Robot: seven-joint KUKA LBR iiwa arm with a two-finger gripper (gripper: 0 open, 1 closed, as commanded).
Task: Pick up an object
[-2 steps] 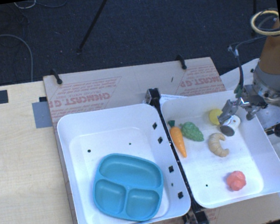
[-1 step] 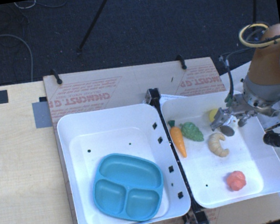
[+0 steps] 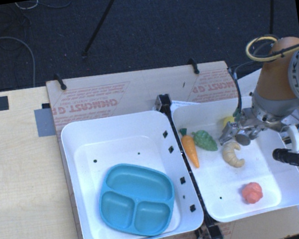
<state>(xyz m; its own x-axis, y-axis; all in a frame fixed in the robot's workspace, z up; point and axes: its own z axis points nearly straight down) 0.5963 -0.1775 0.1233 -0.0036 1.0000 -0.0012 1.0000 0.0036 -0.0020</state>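
The right bin [image 3: 288, 192] holds an orange carrot [image 3: 190, 150], a green leafy toy [image 3: 205, 140], a beige croissant [image 3: 233, 154] and a pink round object [image 3: 252, 193]. A bit of yellow [image 3: 227, 121] shows behind the gripper. My gripper [image 3: 236, 132] hangs low at the bin's upper right, just above the croissant's top end. Its grey metal parts overlap the croissant's tip, and nothing is seen held.
The left bin [image 3: 76, 156] contains a blue divided plate [image 3: 137, 198]. A black divider [image 3: 179, 156] with clips separates the two bins. Cardboard [image 3: 112, 96] lies behind the bins, and a wooden bench surface [image 3: 19, 182] lies to the left.
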